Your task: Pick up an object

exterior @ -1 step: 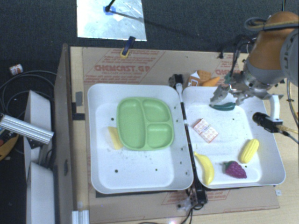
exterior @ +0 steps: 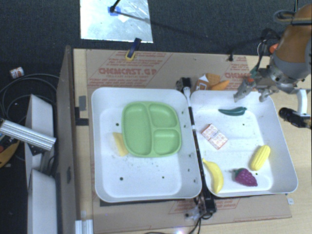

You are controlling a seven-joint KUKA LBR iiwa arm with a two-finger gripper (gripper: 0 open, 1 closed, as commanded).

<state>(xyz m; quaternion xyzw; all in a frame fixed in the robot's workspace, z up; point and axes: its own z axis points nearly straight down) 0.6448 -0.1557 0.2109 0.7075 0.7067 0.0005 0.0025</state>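
Observation:
The right bin (exterior: 280, 130) holds a dark green pepper (exterior: 232, 111) near its far edge, a pink checkered block (exterior: 214, 136) at centre left, a yellow corn cob (exterior: 260, 157), a purple grape bunch (exterior: 246, 177) and a banana (exterior: 214, 174) at the near edge. My gripper (exterior: 253, 92) hangs above the bin's far right corner, open, with nothing between its fingers. It is just up and right of the pepper, apart from it.
The left bin (exterior: 105, 179) holds a green divided plate (exterior: 150, 129) and a yellow piece (exterior: 119, 144) beside it. An orange item (exterior: 214, 84) lies on the cardboard behind the right bin. A black clamp (exterior: 185, 85) sits where the bins meet.

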